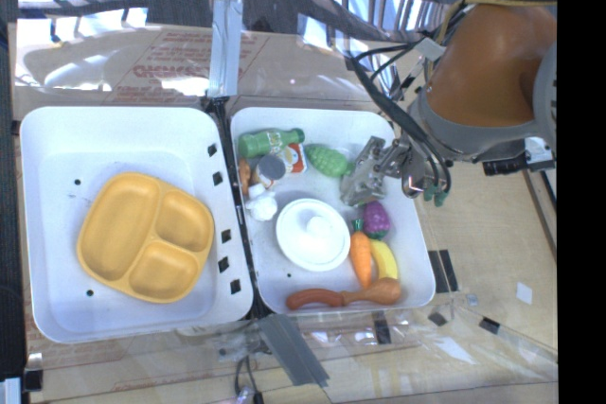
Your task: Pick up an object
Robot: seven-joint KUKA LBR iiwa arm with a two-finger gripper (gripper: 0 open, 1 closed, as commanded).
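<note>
Resting in the left bin [38, 203], a yellow tray [144, 237] lies clear of the clutter; right of it the bowl [312, 234], carrot [362, 258] and purple fruit [376, 219] crowd together, the gripper [363, 184] poised just above that fruit, grip state indiscernible.

The arm [492, 61] is cut off by the right edge. The gripper [371, 173] is too blurred to tell its fingers. A small orange thing [245, 173] by the bottle [269, 143] is half hidden.
</note>
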